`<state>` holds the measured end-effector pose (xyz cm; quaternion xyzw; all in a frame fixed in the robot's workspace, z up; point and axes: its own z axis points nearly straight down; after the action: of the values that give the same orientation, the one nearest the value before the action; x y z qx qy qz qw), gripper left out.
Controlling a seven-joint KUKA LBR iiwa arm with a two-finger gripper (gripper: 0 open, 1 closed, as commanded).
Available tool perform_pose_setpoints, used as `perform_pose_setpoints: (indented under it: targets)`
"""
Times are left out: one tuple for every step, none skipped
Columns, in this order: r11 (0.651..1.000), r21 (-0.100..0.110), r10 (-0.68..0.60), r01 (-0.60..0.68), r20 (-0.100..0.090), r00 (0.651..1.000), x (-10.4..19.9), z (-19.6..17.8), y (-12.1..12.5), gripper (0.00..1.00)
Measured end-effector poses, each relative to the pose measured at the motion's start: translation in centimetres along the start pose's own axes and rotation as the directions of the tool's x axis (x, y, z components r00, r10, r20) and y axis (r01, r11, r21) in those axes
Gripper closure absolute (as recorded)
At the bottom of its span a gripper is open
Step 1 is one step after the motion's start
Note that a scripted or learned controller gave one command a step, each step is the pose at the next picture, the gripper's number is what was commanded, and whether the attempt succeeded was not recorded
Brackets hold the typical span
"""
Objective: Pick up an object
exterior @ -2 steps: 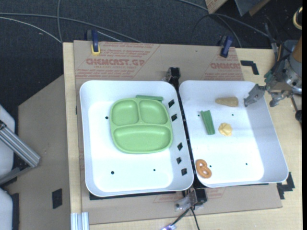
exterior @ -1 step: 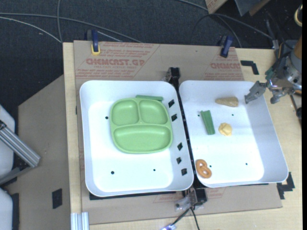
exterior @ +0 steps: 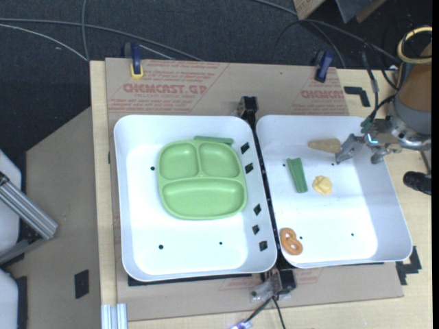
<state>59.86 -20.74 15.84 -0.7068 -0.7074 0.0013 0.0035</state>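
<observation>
Lowest in the right white bin (exterior: 384, 238) lies an orange pretzel-shaped toy (exterior: 291, 241). Farther up sit a small yellow lumpy toy (exterior: 322, 184), a green stick (exterior: 297, 175) and a tan flat piece (exterior: 325, 145). Beside that piece the gripper (exterior: 357, 151) hangs with fingers (exterior: 342, 153) spread open, holding nothing.

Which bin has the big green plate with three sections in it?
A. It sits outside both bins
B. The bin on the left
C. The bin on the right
B. The green plate lies in the left bin, while the right bin holds small pieces like the pretzel and the green stick.
</observation>
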Motion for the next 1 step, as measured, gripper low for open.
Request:
perform_pose_setpoints:
  targets:
    - [1.000, -0.002, -0.001, 0.001, 0.001, 1.000, 0.69, 4.43, -0.15, 0.00]
